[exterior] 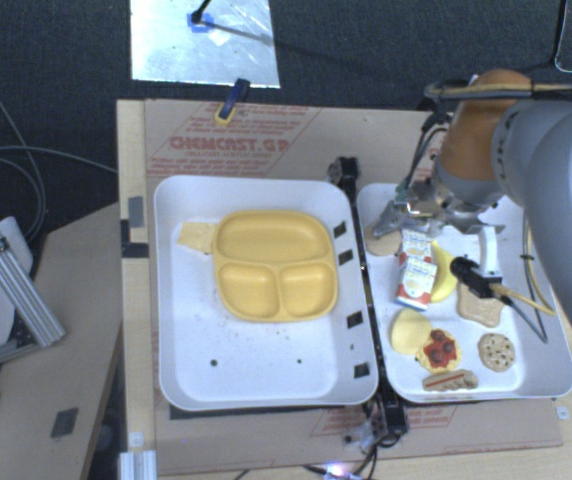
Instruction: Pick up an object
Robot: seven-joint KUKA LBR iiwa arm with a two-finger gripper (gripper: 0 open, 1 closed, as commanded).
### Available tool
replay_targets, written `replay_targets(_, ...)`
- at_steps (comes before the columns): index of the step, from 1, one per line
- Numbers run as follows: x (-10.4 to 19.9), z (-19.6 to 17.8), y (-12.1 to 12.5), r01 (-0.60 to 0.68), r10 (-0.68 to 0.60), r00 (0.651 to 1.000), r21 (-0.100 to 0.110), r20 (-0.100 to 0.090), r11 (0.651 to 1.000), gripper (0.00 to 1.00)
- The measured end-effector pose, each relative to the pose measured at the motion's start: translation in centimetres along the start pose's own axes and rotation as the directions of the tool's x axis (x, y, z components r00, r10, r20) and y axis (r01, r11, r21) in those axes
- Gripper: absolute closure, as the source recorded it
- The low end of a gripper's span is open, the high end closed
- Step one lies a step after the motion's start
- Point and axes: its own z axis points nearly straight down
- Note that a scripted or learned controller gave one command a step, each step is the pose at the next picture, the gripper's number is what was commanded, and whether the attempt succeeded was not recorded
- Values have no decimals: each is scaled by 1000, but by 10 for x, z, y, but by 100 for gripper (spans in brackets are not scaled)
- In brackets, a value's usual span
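The grey arm (556,168) reaches in from the right and hangs over the far end of the right bin (558,370). The gripper (421,211) is low over that bin's upper left part; it cannot be told whether it is open or closed.

The left bin (166,298) holds a yellow divided tray (271,263), which lies flat near its middle. A pale yellow flat piece (196,235) lies at the tray's upper left corner, partly tucked under it.

The right bin holds small toy foods. A red and white carton (416,273) lies just under the gripper, and it is not clear whether the two touch. A yellow banana (444,273) lies against the carton's right side. A slice of toast (481,310) sits further right. Nearer the camera are a yellow rounded piece (411,331), a small pizza (439,349) touching it, a cookie (496,351) and a hot dog (450,379). A tan piece (381,240) lies beside the gripper, by the bin's left wall.
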Motion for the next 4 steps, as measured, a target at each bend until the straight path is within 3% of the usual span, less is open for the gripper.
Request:
replay_targets(1, -1, 0, -7, 1, -1, 1000, -2, -2, 1000, 0)
replay_targets(2, -1, 1, 7, 3, -3, 1000, 8, -5, 1000, 0)
replay_targets(3, -1, 0, 2, 1, -1, 1000, -1, -3, 1000, 0)
replay_targets(4, 0, 0, 4, 2, -2, 1000, 5, -2, 1000, 0)
